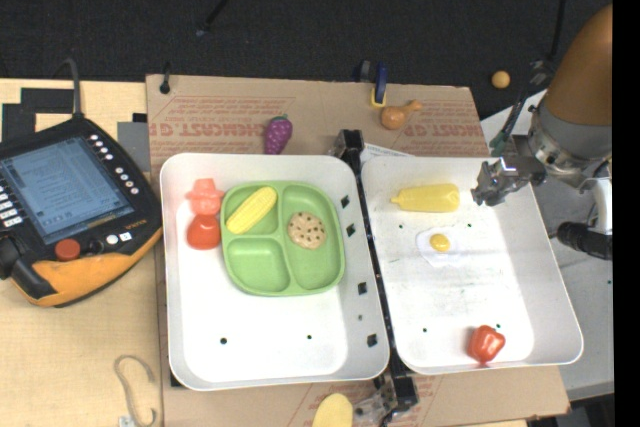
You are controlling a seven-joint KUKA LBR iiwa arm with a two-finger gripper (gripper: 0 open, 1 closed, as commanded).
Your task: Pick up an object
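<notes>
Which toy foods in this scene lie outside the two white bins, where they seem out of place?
Three do. A purple grape bunch and a brown pear-like piece lie on the cardboard behind the bins, and a yellow lemon-like piece sits at the front edge below them. Everything else lies in the left bin or right bin.

1. The arm (585, 75) has a broad, rounded orange band at its upper part.
2. Below the band sits a grey metallic wrist ring with a darker rim.
3. The gripper (491, 185) is small, dark and blocky.
4. Thin dark cables run alongside the wrist.
</notes>
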